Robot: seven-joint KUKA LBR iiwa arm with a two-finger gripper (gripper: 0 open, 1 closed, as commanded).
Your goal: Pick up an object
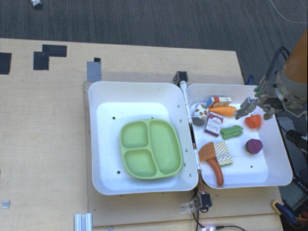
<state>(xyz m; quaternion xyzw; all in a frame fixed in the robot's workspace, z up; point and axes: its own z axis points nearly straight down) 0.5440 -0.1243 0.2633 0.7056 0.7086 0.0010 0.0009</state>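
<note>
While gripper [255, 109] hangs open, empty | red tomato [253, 121] just below it

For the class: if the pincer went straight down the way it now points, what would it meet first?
Probably the red-orange tomato-like toy, which lies almost directly below the open pincer; the orange carrot lies just beside that line. Depth is hard to judge here.

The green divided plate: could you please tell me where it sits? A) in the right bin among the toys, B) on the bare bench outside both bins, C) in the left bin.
C: the green divided plate lies flat in the left bin, apart from the toys.
</note>
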